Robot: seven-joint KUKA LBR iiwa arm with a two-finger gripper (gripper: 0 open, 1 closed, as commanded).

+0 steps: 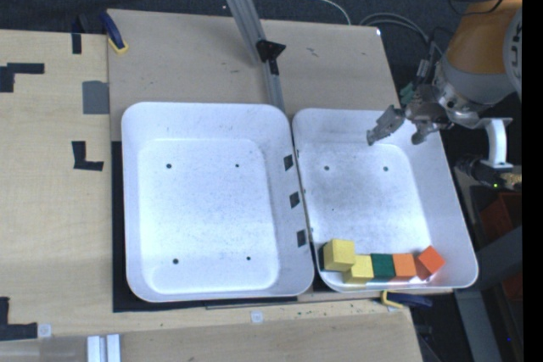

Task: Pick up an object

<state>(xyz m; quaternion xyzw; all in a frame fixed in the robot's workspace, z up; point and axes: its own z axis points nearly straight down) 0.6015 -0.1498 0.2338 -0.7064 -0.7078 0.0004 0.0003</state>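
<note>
Five blocks [380,264] crowd the right bin's [356,182] near wall, touching one another. Tool [397,130] hovers open and empty over the far rim. Risk: fingers jam between neighbours or strike the wall.

Blocks [382,264] yellow, green, orange; bins [204,119] white, speckled; arm [484,38] orange-grey.
</note>
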